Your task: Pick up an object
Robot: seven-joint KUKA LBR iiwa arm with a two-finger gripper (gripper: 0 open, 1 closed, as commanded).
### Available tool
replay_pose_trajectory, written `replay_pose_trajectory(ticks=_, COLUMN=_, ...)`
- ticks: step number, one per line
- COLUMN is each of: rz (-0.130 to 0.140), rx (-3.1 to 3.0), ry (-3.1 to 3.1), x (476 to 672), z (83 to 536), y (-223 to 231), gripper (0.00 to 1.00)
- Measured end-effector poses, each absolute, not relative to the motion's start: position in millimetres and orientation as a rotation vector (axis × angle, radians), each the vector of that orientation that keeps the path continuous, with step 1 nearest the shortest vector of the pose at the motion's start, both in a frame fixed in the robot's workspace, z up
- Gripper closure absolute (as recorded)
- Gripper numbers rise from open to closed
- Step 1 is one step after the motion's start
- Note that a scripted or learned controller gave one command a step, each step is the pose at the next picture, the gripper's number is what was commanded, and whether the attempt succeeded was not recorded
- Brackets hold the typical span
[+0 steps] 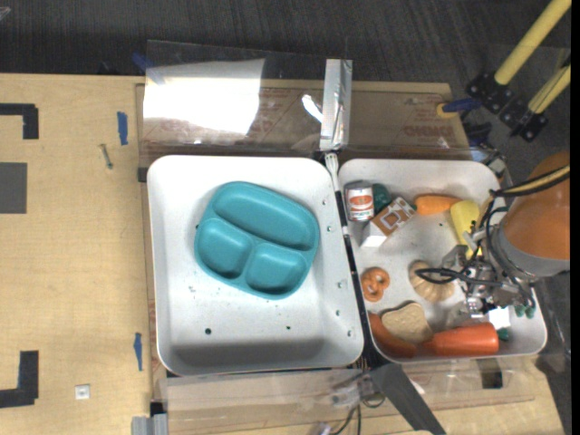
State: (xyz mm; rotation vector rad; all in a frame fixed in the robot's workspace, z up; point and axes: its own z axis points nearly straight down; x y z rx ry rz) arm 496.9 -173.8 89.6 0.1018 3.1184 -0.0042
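The right bin [426,172] holds several toy foods. A red-and-white can [360,201] stands at its far left, with a small brown box [395,216] beside it. An orange piece [433,205] and a yellow piece [465,217] lie near the back. An orange donut [375,282], a tan pastry [431,275], a bread slice [405,323] and a long orange-red carrot [456,340] lie toward the front. My gripper [478,286] hangs low at the bin's right side, just right of the pastry and above the carrot. Cables and the wrist hide its tips.
The left bin [172,243] holds a teal divided plate [257,238]. A clear plastic panel [236,107] stands behind the bins. The arm's orange band [544,229] overhangs the right bin's right rim. Yellow poles [535,34] stand at the far right.
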Motion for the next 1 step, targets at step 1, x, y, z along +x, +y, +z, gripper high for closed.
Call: replay_pose_trajectory(ticks=1, rz=-0.001, rx=-0.137, ry=3.129, x=537.5, z=137.2, y=-145.7, gripper=0.00)
